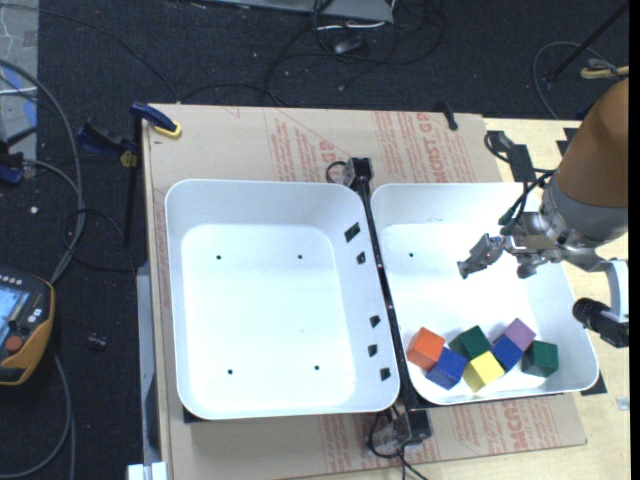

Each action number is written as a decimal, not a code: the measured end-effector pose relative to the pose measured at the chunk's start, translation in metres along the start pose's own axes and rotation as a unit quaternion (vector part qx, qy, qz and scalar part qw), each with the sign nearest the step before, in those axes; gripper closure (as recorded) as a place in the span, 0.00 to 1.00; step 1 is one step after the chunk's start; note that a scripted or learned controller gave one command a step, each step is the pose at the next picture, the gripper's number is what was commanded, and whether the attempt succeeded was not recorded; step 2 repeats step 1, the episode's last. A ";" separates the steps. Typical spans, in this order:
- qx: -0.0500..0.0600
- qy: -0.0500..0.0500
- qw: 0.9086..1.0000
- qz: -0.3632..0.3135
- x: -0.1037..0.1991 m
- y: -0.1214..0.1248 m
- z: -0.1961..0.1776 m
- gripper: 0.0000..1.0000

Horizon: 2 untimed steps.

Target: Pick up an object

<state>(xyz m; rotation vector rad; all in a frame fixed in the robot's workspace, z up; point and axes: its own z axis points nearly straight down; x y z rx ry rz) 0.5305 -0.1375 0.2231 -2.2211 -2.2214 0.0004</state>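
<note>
Although the fingers (478, 258) are small and dark against the white bin floor, they are seen spread a little apart w/ nothing between them, at mid-right of the frame. They are pointed toward frame left and are held over the upper part of the right bin (440, 208), well apart from the blocks lower down. The grey wrist and arm (590, 193) are seen reaching in from the right edge, w/ the orange band at upper right.

Seven blocks are clustered at the bottom of the right bin, near its lower rim. An orange block (426, 347) is found at the left end of the cluster, w/ a blue block (447, 367) just below and right of it, touching. A dark green block (469, 343) sits next, a yellow block (484, 370) is just below it, and a second blue block (506, 353) is wedged btwn the yellow one and a purple block (519, 333). Another green block (541, 357) is placed at the right end, slightly apart from the rest.

The left bin (190, 268) is set beside the right bin, rims touching along the centre. Both bins are carried on a cardboard-covered tabletop (300, 138). A yellow-and-black handheld unit (20, 323) is seen on the dark floor at left edge, and cables are strewn across the upper frame.
</note>
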 end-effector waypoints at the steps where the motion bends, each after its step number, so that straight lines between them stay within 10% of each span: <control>1: -0.004 -0.002 1.000 0.001 -0.061 0.100 -0.096 0.00; 2: -0.004 -0.002 1.000 0.001 -0.061 0.100 -0.096 0.00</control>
